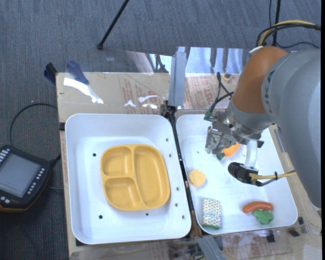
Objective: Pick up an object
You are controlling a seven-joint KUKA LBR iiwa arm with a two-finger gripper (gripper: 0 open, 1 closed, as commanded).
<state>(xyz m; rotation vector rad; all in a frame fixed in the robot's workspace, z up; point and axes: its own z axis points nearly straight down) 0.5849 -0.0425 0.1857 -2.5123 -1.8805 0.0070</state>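
Gripper (pixel 221 148): low in the right bin (pixel 281 169), fingers closed around the carrot (pixel 228 151).
Carrot: between the fingertips, up and right of the yellow round piece (pixel 197 177).
Sausage (pixel 257 206): right of that piece, well apart.

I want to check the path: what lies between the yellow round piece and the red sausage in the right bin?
In the camera view, bare white bin floor; the yellow round piece and red sausage have nothing between them.
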